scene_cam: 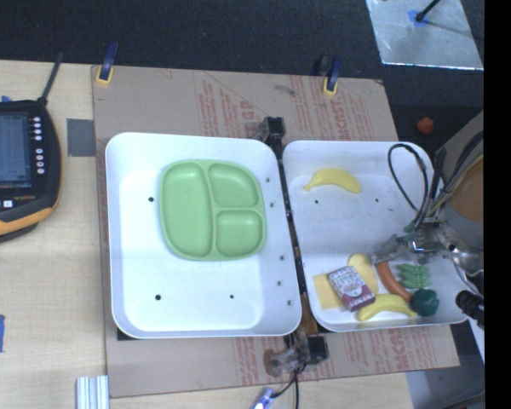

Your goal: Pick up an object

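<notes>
From the camera view above the bench, the right bin (366,164) serves as the landmark; to its left, touching along the shared edge, sits the left bin (128,228), which bears a green divided plate (211,209) near its middle; further left of that, on the bench, lies a teach pendant (13,164).

Inside the right bin, a yellow banana (333,180) lies alone near the far wall; the other objects crowd the near corner: a purple carton (351,286) resting on a yellow slice (324,290), a second banana (385,310) along the near wall, an orange carrot (390,279) beside it, and a dark green piece (424,302) with a paler green one (412,273) just behind it.

The gripper (402,247) hangs low over the right side of this bin, just above the carrot and the pale green piece, with a black cable (409,173) looping behind it; whether it is released or clenched I cannot tell, as metal parts blur together there.

As a judgement, the pick is not yet done: every object appears to rest in the bin, nothing visibly lifted; descent, closing and lifting seem left.
</notes>
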Available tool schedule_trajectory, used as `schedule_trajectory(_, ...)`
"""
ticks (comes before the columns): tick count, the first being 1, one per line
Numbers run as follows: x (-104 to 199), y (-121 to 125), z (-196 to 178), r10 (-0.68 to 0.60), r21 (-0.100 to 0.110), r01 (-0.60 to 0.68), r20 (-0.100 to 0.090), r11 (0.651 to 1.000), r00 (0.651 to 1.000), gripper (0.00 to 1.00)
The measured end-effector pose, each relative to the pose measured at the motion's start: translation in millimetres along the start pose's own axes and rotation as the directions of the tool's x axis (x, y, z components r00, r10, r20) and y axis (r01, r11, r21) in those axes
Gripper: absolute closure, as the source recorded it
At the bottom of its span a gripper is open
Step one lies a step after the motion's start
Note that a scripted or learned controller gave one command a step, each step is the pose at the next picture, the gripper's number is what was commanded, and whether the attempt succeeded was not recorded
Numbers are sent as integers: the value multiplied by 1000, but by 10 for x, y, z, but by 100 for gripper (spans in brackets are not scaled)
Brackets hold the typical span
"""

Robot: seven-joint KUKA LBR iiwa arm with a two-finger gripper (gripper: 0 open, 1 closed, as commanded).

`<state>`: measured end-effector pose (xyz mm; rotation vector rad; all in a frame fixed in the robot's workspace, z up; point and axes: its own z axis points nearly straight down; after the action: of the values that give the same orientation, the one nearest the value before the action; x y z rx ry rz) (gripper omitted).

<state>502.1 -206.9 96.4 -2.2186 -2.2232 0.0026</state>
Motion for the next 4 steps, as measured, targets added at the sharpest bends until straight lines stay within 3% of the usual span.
schedule_trajectory(1, -48, 1054, 41, -1, -1, 1, -1, 1000, 1000, 0)
schedule_trajectory(2, -54, -268, -330, -2, 3, 2, -1, 1000, 1000, 0)
schedule_trajectory(3, 283, 29, 50, -5, 4, 5, -2, 1000, 1000, 0)
schedule_trajectory(4, 275, 27, -51, -7, 6, 7, -1, 1000, 1000, 100)
